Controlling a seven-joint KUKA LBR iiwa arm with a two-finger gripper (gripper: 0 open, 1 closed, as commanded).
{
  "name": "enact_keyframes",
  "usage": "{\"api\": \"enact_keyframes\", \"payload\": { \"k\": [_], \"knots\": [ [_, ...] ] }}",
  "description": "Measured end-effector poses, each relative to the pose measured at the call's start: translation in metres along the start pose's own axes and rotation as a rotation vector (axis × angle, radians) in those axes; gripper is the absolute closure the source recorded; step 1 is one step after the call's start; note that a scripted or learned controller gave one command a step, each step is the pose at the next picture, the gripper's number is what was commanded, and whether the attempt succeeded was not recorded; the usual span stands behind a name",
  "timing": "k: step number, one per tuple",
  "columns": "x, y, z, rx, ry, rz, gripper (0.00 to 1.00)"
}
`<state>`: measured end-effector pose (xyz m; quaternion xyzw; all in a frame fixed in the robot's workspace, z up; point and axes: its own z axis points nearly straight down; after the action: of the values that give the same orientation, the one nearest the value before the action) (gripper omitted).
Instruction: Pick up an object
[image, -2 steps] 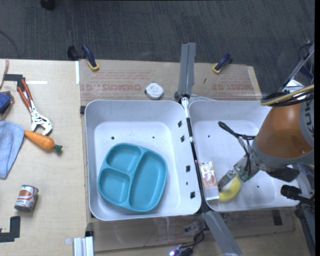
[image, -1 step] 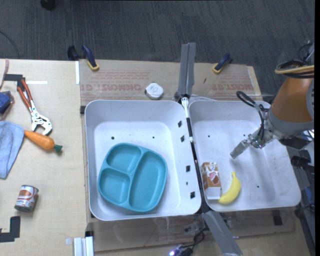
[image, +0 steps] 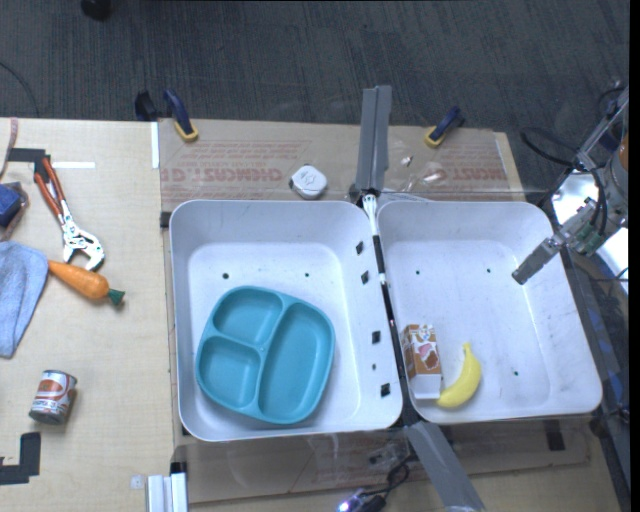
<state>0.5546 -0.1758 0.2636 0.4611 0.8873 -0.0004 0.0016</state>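
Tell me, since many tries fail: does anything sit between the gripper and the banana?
Nothing visible does. The gripper is at the right bin's upper right, the banana lies near its front edge beside a small carton, with bare bin floor between.

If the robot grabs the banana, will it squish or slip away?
The banana looks plastic-smooth, so it is probably a stiff toy and may slip rather than squish. Its curved shape could make it rock or spin if nudged. It lies touching the small carton, which might shift with it.
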Motion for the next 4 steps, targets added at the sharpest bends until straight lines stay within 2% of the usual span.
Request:
{"api": "enact_keyframes", "payload": {
  "k": [1, 2, 3, 4],
  "knots": [
    [0.059, 0.027, 0.154, -0.003, -0.004, -0.127, 0.00],
    [0.099, -0.024, 0.170, -0.002, -0.003, -0.019, 0.00],
    [0.098, -0.023, 0.161, -0.004, -0.004, -0.016, 1.00],
    [0.056, 0.099, 0.057, 0.002, 0.001, 0.318, 1.00]
  ]
}}
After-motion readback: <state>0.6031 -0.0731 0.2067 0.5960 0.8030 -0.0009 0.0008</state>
